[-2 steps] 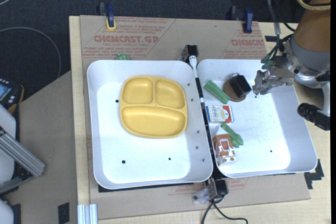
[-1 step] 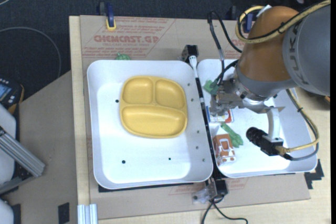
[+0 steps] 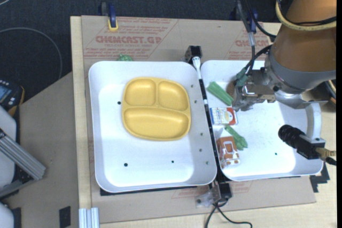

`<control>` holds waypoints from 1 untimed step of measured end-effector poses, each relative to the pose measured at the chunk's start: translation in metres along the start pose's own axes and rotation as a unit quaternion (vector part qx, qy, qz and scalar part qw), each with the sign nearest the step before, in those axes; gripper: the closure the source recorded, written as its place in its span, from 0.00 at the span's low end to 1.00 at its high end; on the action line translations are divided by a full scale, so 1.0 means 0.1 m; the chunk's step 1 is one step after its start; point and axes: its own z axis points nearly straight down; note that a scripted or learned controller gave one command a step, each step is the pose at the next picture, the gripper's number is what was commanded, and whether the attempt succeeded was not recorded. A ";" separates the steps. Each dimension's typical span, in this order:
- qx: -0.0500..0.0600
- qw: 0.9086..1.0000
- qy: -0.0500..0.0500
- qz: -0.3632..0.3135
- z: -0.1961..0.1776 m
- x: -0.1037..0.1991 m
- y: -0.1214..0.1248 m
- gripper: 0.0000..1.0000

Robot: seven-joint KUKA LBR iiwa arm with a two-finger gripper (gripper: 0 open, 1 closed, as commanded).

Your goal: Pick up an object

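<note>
Approach step, by my reading: hand (image 3: 247, 94) low over the right bin (image 3: 278, 165), its closure impossible to tell, nothing visibly held; green piece (image 3: 219, 92) just left of it, small carton (image 3: 222, 115) just below-left; next move calls for a centred descent.

Two white bins, the left bin (image 3: 107, 131) and the right bin (image 3: 278, 160), sit on a pale tan table (image 3: 149, 37) printed with faded red lettering. The left one carries a plain mustard-yellow divided plate (image 3: 156, 108). In the right one lie a light green strip (image 3: 219, 92), a white packet (image 3: 222, 115) with red and blue print, and an orange-brown-and-white card (image 3: 228, 151) — partly beside a darker green piece (image 3: 236, 138). The arm (image 3: 310, 24) is orange above, grey below.
</note>
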 end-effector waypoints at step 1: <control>0.000 1.000 0.001 -0.003 -0.80 0.79 0.02 1.00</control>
